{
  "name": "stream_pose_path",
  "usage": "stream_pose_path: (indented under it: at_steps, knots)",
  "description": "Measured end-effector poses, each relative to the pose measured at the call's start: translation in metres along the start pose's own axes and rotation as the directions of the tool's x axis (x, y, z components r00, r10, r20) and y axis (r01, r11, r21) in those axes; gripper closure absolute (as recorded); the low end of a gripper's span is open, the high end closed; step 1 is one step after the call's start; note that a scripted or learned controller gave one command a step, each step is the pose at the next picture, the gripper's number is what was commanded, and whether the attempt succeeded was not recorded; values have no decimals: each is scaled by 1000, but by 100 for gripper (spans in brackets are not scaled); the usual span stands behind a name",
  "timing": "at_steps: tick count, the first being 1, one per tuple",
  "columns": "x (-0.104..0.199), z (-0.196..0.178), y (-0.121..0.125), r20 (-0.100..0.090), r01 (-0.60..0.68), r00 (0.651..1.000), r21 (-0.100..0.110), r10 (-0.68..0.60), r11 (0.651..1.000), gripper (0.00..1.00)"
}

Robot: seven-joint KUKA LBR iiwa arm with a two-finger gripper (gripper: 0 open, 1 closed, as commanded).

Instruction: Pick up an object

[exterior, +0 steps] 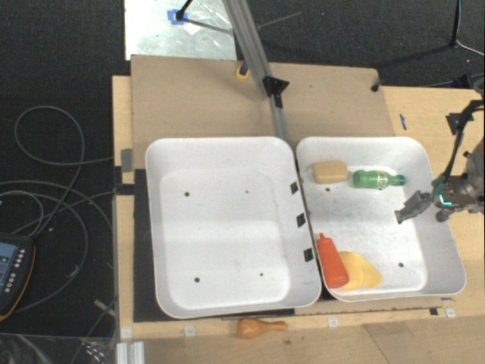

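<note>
We see the hand point(417, 205) hanging over the right bin point(436, 279), close to that bin's right wall and near the tabletop's point(227, 101) right edge; its dark fingers point toward the bin's middle, but they are too small and blurred for us to tell how far apart they stand, and we see nothing between them; we judge it is placed there to come down on one of the bin's things, none of which it touches. All the candidates lie in the right bin: a tan block point(330, 172) and a green bottle point(378, 179) near its far wall, side by side and just apart; an orange-red bottle point(331, 262) along the near left wall, resting against a yellow object point(364, 271) toward the near edge; we take it they lie as they fell, scattered rather than arranged. The left bin point(174, 279) sits beside it; a brown pear-shaped thing point(261, 326) lies on the tabletop's near edge, outside both bins. We can read no label or writing on anything.
</note>
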State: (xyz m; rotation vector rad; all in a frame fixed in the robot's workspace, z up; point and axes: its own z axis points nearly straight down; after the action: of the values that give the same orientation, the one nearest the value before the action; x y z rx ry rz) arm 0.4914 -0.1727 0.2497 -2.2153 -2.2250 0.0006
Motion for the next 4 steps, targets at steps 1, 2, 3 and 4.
stream_pose_path:
  at_steps: [1,2,3,4]
  knots:
    - [0,-1,1,1,-1,1000,-4,1,1000,0]
    - [2,42,-5,0,-4,1000,1,4,1000,0]
    - [6,85,-8,-1,-4,1000,2,4,1000,0]
    - [-1,139,-1,0,-4,1000,2,4,1000,0]
